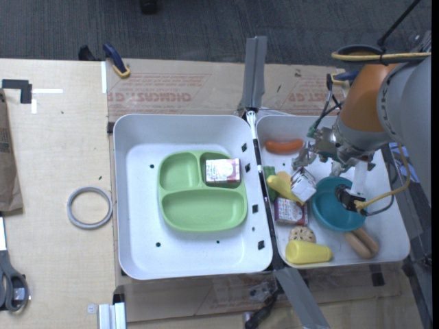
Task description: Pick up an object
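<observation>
Bench (55, 156): pale wood top, with dark grey carpet (206, 12) beyond its far edge.

A printed cardboard sheet (178, 91) lay under the 2 white bins, its lettering reading upside down from where I stood. The left bin (130, 252) and right bin (394, 249) sat side by side, with a grey bar (255, 70) running away from the gap between them.

On the wood, left of the bins:
- 1 pale tape ring (90, 207), lying flat and well apart from the left bin
- Scissors (12, 290) at the near left corner
- A brown paper bag (8, 163) at the left edge
- A black bracket (19, 88), with a white tape strip (46, 92) just beside it
- A blue-handled clamp (116, 60) at the far edge
</observation>
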